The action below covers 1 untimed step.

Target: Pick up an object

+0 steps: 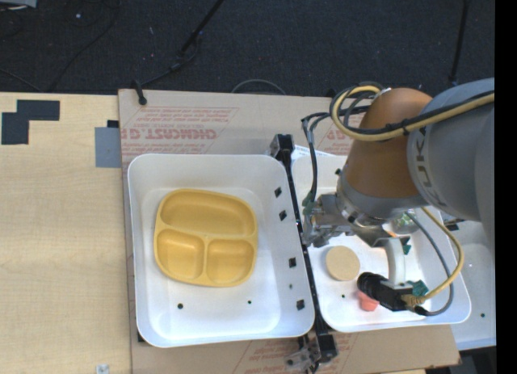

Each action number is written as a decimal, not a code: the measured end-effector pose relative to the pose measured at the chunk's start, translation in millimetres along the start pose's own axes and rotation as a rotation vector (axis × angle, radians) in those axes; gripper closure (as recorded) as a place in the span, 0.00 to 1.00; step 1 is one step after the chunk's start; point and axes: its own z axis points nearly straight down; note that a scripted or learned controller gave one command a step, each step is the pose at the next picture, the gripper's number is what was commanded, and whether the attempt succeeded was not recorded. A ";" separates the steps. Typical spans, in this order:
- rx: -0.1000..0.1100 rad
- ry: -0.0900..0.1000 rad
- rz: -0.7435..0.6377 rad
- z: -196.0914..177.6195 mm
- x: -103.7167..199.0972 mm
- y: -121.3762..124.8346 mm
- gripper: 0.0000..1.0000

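**Arm Hangs Low Over the Right Bin, Near a Round Tan Disc**

The grey arm (456, 154) reaches in over the right bin (343, 316). Its gripper (321, 232) is low at the bin's left side, close to the wall between the two bins. The wrist hides most of it, so I cannot tell if the gripper is wide or narrow. I see nothing held in it.

A round tan disc (342, 263) lies flat on the white floor of the right bin. It is just beside the gripper, a bit nearer the front edge. A small red thing (367, 304) lies near the front of the same bin. It is partly hidden, so I cannot tell what it is.

In the left bin (266, 304) sits a yellow plate (206, 237) with three parts. It is well apart from the gripper, past the wall.

I think the disc is the best thing to pick, since it is closest. To do this well, the gripper should move over the middle of the disc first. It should be wide enough to go around the disc. Then it should go straight down until it is almost at the floor, because the disc is thin and flat. It should squeeze the round edge from both sides, then lift slowly. If it comes down off the middle, the disc may slide away or tip.
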 end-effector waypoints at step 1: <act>-0.002 -0.002 0.000 0.3 48.3 19.2 1.00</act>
